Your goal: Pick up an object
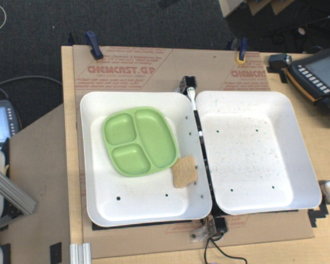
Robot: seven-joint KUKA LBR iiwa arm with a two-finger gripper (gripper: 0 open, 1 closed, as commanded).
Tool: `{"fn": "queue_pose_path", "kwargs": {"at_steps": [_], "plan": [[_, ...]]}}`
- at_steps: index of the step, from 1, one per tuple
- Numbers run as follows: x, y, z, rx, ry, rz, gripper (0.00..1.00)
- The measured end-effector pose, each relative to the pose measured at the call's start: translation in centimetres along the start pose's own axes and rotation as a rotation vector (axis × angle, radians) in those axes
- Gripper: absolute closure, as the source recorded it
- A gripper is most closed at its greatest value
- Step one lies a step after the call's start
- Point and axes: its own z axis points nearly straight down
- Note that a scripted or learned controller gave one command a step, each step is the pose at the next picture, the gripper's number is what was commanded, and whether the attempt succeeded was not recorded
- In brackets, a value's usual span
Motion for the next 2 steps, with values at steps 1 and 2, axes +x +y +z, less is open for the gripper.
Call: {"fn": "queue_pose_path", "kwargs": {"at_steps": [1,2], "plan": [[3.8,-6.0,5.0,0.026,0.012,0.0,1.0],[2.5,-11.2,15.4,0.034,0.013,0.005,1.0]]}}
